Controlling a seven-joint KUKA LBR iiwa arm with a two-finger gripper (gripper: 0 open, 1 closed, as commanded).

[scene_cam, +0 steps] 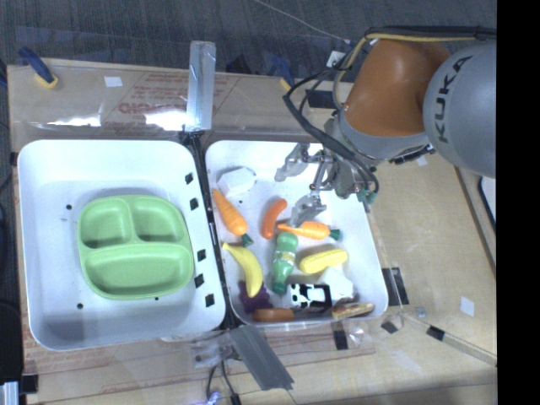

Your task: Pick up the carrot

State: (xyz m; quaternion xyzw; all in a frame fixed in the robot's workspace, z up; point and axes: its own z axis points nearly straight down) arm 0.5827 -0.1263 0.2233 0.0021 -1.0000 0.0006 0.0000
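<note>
Altogether three carrots [229, 213] (right bin [371, 251]), one banana [247, 266], gripper [310, 199] state unclear.

Dark grey carpet floor [126, 7] across top of frame; light wood table [439, 251] lower right, evenly lit.

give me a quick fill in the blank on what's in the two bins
The green tray lies in the ___ bin.
The banana lies in the ___ bin.
The tray has ___ compartments.
The gripper hangs over the ___ bin.

Missing words: left; right; three; right
</note>
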